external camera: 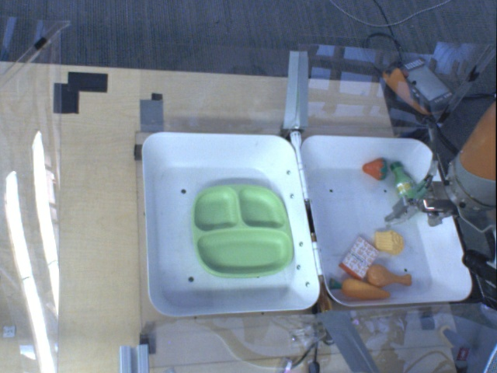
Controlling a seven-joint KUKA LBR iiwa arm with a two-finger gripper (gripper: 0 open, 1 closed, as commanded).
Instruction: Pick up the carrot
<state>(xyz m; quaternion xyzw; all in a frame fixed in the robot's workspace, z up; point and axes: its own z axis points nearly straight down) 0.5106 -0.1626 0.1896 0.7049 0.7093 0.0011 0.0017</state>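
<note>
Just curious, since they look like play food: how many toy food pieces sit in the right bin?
5: strawberry at back, yellow piece mid-bin, checkered block, drumstick and carrot near the front. None seem hidden.

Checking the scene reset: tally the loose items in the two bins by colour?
Green: 2, the green three-compartment plastic plate in the left bin and the green toy vegetable.
Orange: 2, the orange toy carrot and the orange-brown toy drumstick.
Red: 1, the red strawberry-like toy.
Yellow: 1, the yellow toy piece.
Red-and-white: 1, the patterned small box.
Total: 7
</note>
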